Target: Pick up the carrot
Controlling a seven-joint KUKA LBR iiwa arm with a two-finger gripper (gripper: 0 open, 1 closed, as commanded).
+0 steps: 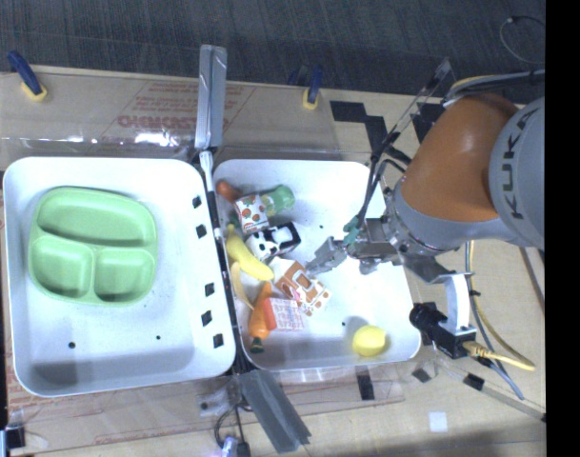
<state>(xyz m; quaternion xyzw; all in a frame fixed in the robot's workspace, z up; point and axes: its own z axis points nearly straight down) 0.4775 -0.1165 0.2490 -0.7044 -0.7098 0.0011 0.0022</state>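
Observation:
The carrot [261,320] is a short orange piece lying near the front left corner of the right bin [394,193], against the bin's left wall. A red and white packet [289,315] touches its right side. My gripper [322,256] hovers over the middle of the right bin, up and to the right of the carrot, just above an orange and white carton [305,289]. Nothing shows in the gripper. The grey arm with its orange band [456,165] reaches in from the right.
A banana [247,259], a black and white object [274,241], a green-topped package [264,208] and a small orange item [228,190] crowd the right bin's left side. A lemon [369,341] lies front right. The left bin [42,369] holds a green divided tray [94,246].

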